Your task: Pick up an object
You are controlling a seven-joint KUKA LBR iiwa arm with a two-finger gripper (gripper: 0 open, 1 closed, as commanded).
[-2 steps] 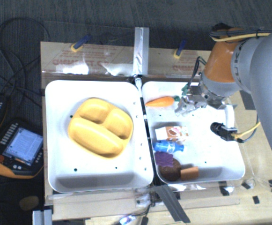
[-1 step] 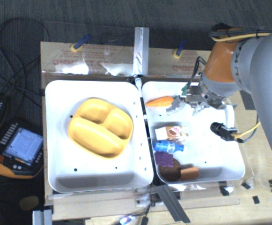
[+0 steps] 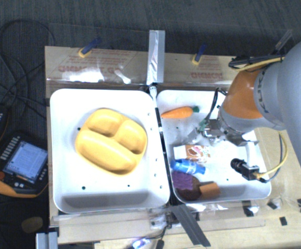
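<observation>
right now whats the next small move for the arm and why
Probably a short drop toward the white packet. The gripper sits in the right bin, just above and right of the packet, with nothing visibly held. The packet lies flat and closer than the carrot or blue item, so it looks like the easiest target.

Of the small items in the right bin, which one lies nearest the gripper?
The small white packet with the red print, just below-left of the gripper. The carrot, blue item and purple item lie farther off.
</observation>
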